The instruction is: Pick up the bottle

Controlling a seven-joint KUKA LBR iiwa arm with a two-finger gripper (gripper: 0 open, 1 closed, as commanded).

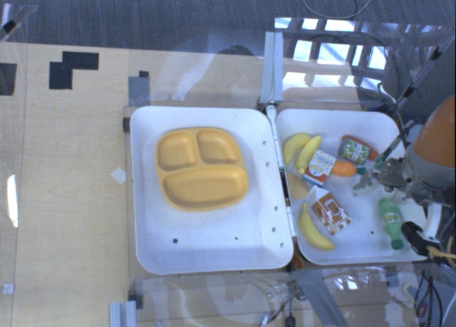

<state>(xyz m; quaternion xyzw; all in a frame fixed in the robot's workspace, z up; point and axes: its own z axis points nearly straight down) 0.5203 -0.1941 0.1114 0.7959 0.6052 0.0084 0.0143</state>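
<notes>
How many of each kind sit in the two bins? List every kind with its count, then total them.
Bananas: 3
Green bottle: 1
Yellow divided plate: 1
Carrot: 1
Small food packets: 3
Total: 9

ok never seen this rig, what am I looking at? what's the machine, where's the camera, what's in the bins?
One camera, fixed above the bench, looks down at a slant. The grey and orange shape at the right is a robot arm reaching in; its gripper hangs over the right bin. That bin has the green bottle it should pick up, bananas, another banana, a carrot, a small carton, a snack packet and a red and green pouch. The left bin holds a yellow divided tray. The bottle lies loose in the bin.
</notes>
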